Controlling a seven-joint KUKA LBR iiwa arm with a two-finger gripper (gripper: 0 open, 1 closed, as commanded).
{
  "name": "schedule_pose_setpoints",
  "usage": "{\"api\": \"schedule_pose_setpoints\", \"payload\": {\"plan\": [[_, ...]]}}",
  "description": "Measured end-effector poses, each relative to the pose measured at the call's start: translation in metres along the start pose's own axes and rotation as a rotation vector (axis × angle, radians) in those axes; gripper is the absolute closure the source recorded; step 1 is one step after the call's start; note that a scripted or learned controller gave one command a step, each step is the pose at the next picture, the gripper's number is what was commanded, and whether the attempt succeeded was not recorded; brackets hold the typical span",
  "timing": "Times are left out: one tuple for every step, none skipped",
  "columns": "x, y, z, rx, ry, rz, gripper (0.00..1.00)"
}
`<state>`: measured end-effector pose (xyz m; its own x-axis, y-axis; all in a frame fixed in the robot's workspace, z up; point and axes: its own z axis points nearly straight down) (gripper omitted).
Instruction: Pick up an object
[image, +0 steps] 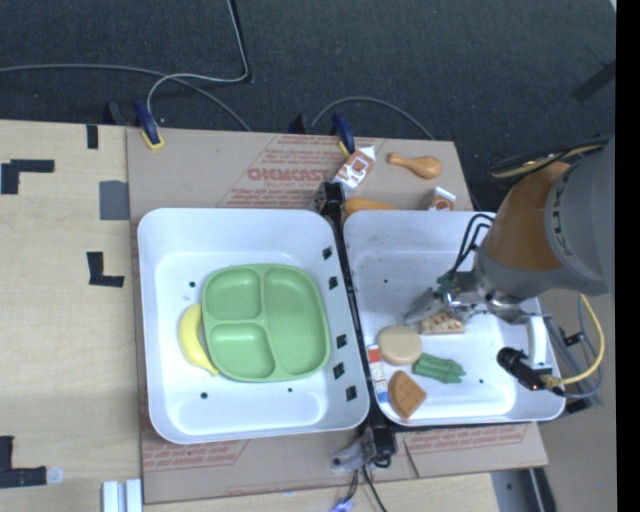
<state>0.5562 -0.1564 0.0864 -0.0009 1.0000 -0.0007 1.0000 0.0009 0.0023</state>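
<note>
Operator: Report claw position and state.

Technician: The claw is lowered into the right bin, near the bin's centre. Its tips sit directly over a small tan-and-white item. Whether the tips are spread or closed cannot be determined, and no item is visibly held between them.

Operator: Why is the arm positioned so?

Technician: Judgement: the arm enters from the table's right edge and angles down because the pick candidates are grouped in the near half of that bin. The item under the claw is the probable target.

Operator: Contents of the right bin?

Technician: A round beige disc lies just beside the target, toward the bin divider. A green piece lies next to the disc. An orange-brown wedge lies near the bin's front wall.

Operator: Contents of the left bin?

Technician: A green divided plate with three compartments, plus a yellow banana tucked along the plate's left rim.

Operator: Anything outside the bins?

Technician: A tan drumstick-shaped toy rests on the cardboard at the table's far edge.
</note>
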Motion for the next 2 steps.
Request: {"api": "schedule_pose_setpoints", "payload": {"plan": [[0.000, 0.001, -0.010, -0.003, -0.002, 0.000, 1.00], [0.081, -0.009, -0.098, 0.003, 0.001, -0.001, 1.00]]}}
